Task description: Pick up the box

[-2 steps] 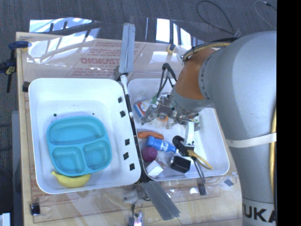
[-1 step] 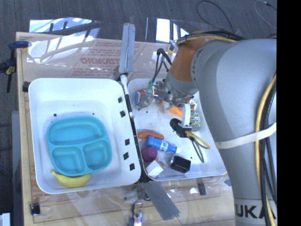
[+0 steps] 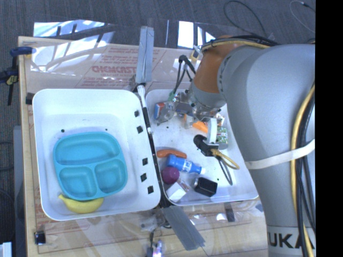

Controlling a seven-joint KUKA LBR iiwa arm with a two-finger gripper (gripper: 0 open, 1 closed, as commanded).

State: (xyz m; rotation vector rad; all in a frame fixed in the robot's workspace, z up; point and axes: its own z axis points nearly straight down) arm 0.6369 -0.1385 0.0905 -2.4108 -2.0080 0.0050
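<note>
A small black box (image 3: 205, 186) lies near the front edge of the right bin (image 3: 241, 189). My gripper (image 3: 188, 111) hangs over the far part of the same bin, below the orange wrist band, well behind the box and apart from it. A small can (image 3: 159, 111) lies just to its left and an orange piece (image 3: 199, 126) just in front of it. The wrist hides the gripper's tips.
In front of the gripper lie an orange stick (image 3: 171, 154), a blue bottle (image 3: 185, 165), a purple ball (image 3: 171, 174) and a white piece (image 3: 177, 193), all left of the box. The left bin (image 3: 43, 116) holds a blue divided tray (image 3: 88, 165) and a banana (image 3: 80, 204).
</note>
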